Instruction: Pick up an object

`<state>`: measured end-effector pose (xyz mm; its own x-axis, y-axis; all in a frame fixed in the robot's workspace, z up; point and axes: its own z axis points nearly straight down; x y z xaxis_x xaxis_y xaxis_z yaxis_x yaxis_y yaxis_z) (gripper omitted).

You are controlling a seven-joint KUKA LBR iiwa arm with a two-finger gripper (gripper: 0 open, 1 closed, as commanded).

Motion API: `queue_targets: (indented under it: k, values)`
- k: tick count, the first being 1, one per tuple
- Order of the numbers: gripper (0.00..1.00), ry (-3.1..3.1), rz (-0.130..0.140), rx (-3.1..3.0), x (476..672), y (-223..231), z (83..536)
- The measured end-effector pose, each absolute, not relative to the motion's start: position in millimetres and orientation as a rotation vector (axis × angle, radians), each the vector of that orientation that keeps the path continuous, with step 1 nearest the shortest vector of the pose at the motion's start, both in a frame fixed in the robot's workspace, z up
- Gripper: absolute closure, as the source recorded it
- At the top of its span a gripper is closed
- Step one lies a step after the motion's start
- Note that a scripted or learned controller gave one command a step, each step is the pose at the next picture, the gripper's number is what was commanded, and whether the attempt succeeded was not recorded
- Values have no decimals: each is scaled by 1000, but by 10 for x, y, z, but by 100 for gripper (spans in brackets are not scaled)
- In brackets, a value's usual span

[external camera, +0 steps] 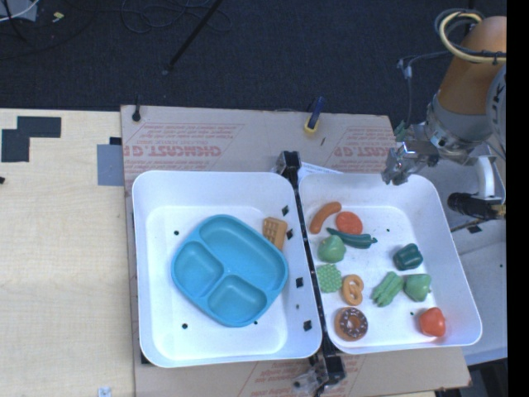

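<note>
Bench top w/ cardboard sheet (207, 143) under two white bins; dark carpet behind. You've got the arm (471, 73) coming in high, and the gripper (400, 170) hangs just outside the far rim of the right bin (450, 222), nothing between it and the bin floor that I can see. Whether it's clenched or released, can't tell at this res.

Left bin (153, 222), well away from the gripper on the far side of the divider: blue compartment plate (227, 267), small waffle-ish piece (274, 231) touching its edge.

Pick targets all sit below/inward of the gripper in the right bin. Nearest: sausage (325, 215), red tomato (349, 222), dark green chili (353, 239) — these three are touching or nearly so. Farther out: green pepper (407, 257), green bean bundle (386, 288), light green pepper (417, 285), donut (353, 324), pretzel (352, 287), red fruit (431, 322) by the near corner.

Risks, imo:
- Descending from here, you clip the bin rim, since the gripper sits right at it.
- Going for the sausage/tomato/chili cluster, you likely pinch two or shove one aside.
- Round toys prob squirt out of a two-finger close.
- Flat donut is hard to get under.
</note>
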<state>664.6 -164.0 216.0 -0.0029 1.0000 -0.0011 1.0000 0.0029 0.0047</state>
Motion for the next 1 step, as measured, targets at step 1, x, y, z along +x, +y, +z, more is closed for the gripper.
queue_targets:
  k: [1]
  values:
    - [100, 2227, 0, 2216, 6648, -1644, 2285]
